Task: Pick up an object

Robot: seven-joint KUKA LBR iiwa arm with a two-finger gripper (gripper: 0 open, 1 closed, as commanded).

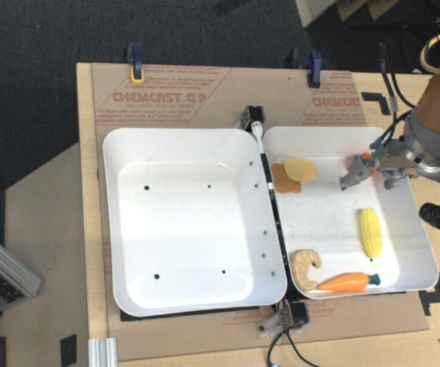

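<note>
The grey two-finger gripper [355, 176] is hovering, jaws apart and holding nothing, over the right shallow white bin [327, 216], above a yellow plastic corn cob [370, 233].

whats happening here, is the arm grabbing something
A grey robot arm with an orange band reaches in from the right, its gripper hanging over the upper part of the right bin. Nothing can be seen between its fingers. In that bin lie a corn cob, a carrot, a pale croissant-like piece and, by the left wall, a yellow piece on a brown one. The left bin sits beside it.
</note>
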